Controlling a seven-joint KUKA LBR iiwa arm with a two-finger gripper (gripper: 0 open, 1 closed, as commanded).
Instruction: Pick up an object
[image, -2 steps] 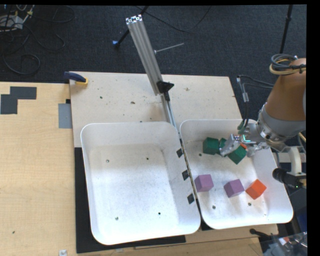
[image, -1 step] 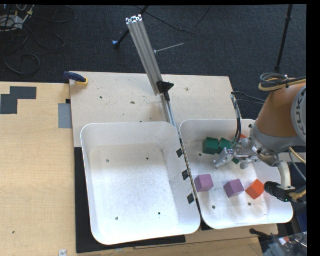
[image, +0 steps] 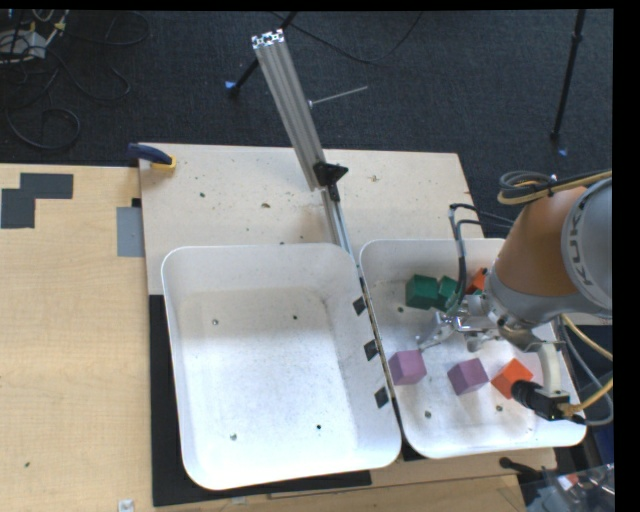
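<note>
Nearest the camera, along the front of the right bin (image: 470, 445), three blocks lie in a loose row: a purple block (image: 407, 367) at about 7 o'clock from the gripper, a second purple block (image: 467, 377) at 6 o'clock, and an orange block (image: 513, 377) at 4 o'clock. None of them touches another.

Just behind them the gripper (image: 462, 322) hangs low in the bin under the arm's orange band (image: 535, 250). Whether it is released or clenched I cannot tell — the wrist hides the tips, and nothing is visibly gripped.

Farther back, at 11 o'clock, sits a green block (image: 432, 292), close beside the gripper.

The risk is plain: with no block squarely under the tool, a descent likely lands on bare floor or clips the green block's edge and shoves it aside — a closing on nothing.

The left bin (image: 185, 300) lies well apart at 9 o'clock.
</note>
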